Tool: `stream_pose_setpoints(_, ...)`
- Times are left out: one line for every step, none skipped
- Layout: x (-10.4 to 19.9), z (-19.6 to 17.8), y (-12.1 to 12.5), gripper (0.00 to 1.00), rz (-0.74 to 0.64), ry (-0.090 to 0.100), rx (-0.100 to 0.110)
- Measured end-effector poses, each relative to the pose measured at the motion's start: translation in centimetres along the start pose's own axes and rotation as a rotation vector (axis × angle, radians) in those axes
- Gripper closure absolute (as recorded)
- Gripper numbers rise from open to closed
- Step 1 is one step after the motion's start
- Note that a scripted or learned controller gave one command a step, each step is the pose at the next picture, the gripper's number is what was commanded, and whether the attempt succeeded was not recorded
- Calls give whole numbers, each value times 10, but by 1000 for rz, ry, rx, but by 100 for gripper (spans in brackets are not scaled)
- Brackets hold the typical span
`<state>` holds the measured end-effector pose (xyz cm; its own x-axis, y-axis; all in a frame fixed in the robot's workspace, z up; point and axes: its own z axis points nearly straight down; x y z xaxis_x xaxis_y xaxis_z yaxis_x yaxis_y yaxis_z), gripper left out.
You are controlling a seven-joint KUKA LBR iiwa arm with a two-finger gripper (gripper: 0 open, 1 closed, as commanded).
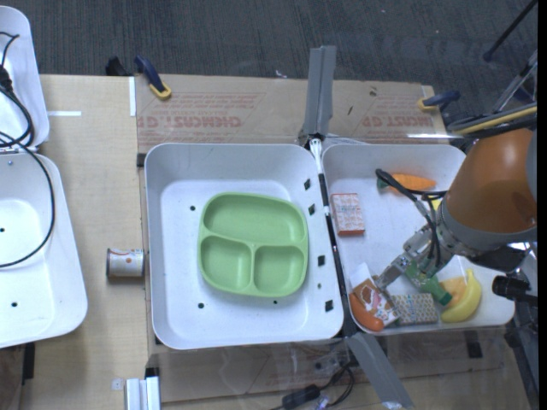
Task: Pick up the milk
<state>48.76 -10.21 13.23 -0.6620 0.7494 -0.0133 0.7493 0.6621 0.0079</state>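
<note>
The milk (347,213) is a small pinkish-red and white carton lying flat in the right bin (389,156), near its left wall. My gripper (397,270) hangs low over the front of the same bin, to the right of and nearer than the carton, apart from it. It sits among a green bottle (430,283), a patterned packet (414,307) and an orange-red pouch (371,306). The orange-banded wrist (496,186) hides part of the bin's right side.
A banana (466,299) lies at the front right of the right bin and a carrot (412,181) at its back. The left bin (171,229) holds a green divided plate (254,244). A small can (126,263) lies on the bench to its left.
</note>
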Motion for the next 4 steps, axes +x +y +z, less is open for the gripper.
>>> stream_pose_setpoints(-9, 18, -2, 0, 71, -30, -22)
stream_pose_setpoints(-6, 26, 2, 0, -395, -34, -20)
stream_pose_setpoints(-4, 17, 2, 100, -391, -21, -19)
stream_pose_setpoints(47, -84, 41, 100, -583, 12, 2)
